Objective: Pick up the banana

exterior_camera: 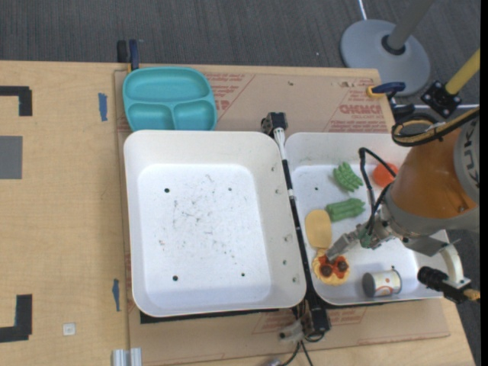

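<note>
Gripper (341,244) sat low in the right bin (320,149), reaching in from the right, fingers pointing left toward the bin's middle. Fingers looked slightly apart, a narrow gap between the tips, nothing visible between them. I was holding nothing as far as the view showed.

Fingertips were just beside the lower right edge of the pale yellow rounded piece (319,228), which I took to be the banana; touching or just short of it, I couldn't tell. That piece lay flat near the bin's left wall, about mid-height.

Other contents of the right bin:
- small pizza-like toy (332,268) with red and dark toppings, directly below the yellow piece and just under my fingertips
- green ridged item (345,209), just above my fingers
- second green leafy item (347,177), further up
- orange item (381,174), partly hidden behind my wrist cable
- small can (380,283), lying on its side near the bin's lower edge, below my wrist

Left bin (145,204) showed only scuff marks and a few dark dots on its floor. Teal divided tray (169,97) sat on the counter (61,204) behind the left bin, touching its back rim.
</note>
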Controlling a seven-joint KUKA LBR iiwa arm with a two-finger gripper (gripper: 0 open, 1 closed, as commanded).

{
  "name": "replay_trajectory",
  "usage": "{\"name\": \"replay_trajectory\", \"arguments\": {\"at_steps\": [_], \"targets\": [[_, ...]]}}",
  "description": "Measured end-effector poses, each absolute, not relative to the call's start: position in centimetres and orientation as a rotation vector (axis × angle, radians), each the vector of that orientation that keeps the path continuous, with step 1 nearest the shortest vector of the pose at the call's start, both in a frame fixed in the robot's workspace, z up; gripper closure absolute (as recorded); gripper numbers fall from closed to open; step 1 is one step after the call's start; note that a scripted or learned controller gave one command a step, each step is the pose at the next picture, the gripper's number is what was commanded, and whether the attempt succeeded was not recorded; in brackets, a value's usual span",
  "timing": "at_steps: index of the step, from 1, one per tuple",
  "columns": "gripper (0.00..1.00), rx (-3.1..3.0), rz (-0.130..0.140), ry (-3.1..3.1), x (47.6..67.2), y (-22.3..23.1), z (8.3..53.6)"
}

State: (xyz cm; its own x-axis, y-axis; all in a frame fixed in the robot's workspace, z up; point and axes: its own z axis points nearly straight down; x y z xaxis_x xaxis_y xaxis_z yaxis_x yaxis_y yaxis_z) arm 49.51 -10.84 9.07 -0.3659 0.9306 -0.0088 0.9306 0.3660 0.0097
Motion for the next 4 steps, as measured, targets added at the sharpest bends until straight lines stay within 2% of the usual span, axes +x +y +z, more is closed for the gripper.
{"name": "replay_trajectory", "arguments": {"at_steps": [1, 2, 3, 4], "targets": [[0.0, 1.762, 0.005, 2.586, 49.5, -10.8, 9.1], [0.0, 2.272, 0.001, 2.169, 48.0, -2.4, 18.4], [1.0, 2.27, 0.004, 2.167, 48.1, -2.4, 19.5], [1.0, 2.267, 0.007, 2.166, 48.2, -2.4, 20.5]]}}
